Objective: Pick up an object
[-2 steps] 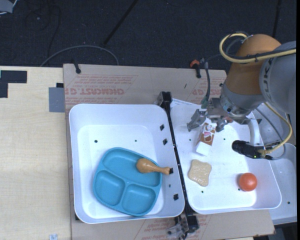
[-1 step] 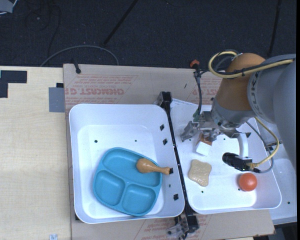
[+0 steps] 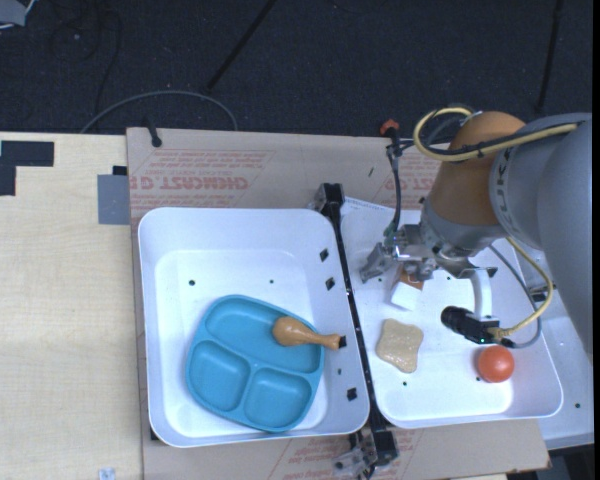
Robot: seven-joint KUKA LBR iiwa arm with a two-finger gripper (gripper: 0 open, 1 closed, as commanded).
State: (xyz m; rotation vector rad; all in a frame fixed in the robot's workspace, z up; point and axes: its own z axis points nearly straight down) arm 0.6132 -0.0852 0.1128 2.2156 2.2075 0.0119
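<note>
My gripper [image 3: 398,260] hangs low over the upper left part of the right bin [image 3: 540,398], close to the divider between the bins. Just below it sits a small white block with an orange top [image 3: 408,292]; whether the gripper touches it I cannot tell. A tan slice of bread [image 3: 400,345] lies flat nearer the front of the same bin. A red tomato [image 3: 496,364] rests at the front right.
The left bin [image 3: 170,268] holds a blue divided plate [image 3: 245,368] with a brown drumstick [image 3: 300,334] lying across its right rim. The grey arm [image 3: 540,188] covers the right bin's back right corner. Cardboard lies under both bins.
</note>
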